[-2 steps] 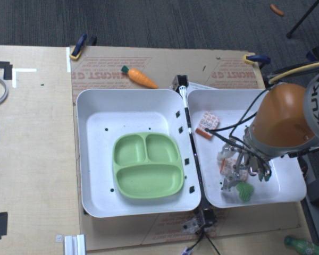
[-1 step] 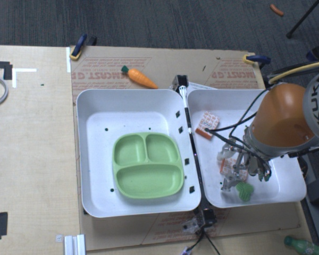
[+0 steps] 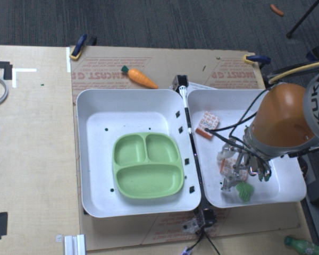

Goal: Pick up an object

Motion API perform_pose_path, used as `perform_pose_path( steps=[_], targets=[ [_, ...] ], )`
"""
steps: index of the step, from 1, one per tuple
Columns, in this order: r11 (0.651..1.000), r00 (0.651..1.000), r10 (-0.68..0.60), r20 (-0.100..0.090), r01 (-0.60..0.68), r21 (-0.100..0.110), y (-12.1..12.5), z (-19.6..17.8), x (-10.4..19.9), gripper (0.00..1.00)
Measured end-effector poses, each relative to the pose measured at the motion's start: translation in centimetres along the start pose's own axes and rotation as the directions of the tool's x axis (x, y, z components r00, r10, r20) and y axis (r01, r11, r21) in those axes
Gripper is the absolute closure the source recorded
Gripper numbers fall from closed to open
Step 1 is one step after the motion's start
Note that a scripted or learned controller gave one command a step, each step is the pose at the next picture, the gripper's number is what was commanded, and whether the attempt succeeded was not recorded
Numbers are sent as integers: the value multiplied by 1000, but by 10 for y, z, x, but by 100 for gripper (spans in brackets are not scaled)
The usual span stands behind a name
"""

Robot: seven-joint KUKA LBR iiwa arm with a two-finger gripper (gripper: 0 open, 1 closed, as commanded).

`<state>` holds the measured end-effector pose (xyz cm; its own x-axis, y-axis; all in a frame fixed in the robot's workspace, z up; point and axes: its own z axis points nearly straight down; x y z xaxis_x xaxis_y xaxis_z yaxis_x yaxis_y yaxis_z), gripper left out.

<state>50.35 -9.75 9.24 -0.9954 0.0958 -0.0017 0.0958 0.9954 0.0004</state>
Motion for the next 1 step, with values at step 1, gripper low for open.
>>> perform_pose_path(
  steps=[1],
  targets=[
    [987, 987, -160, 3, 160, 0, 9, 0, -37, 0]
  ],
)
